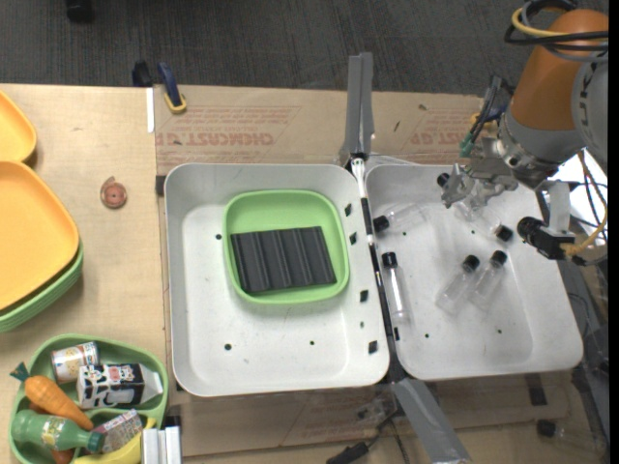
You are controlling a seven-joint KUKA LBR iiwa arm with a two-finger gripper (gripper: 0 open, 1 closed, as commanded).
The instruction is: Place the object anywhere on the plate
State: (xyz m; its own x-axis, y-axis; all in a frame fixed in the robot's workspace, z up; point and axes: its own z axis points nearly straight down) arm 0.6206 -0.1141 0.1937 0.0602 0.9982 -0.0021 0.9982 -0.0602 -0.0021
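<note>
A green square plate (334, 222) sits in the left white bin (193, 346). On it lies a dark grey ribbed slab (282, 259), flat and roughly centred. The right bin (542, 346) holds several clear vials with black caps: one near the divider (404, 220), two side by side in the middle (455, 291) (487, 276), and a thin tube (395, 293) lying along the left wall. My gripper (471, 189) hangs over the far part of the right bin, above the bin floor and apart from the vials. Nothing visible is held in it.
A metal divider post (360, 104) stands between the bins at the back. Left of the bins lie stacked yellow plates (34, 245), a green bowl of toy food (82, 404), a small pink disc (114, 194) and a blue clamp (172, 90).
</note>
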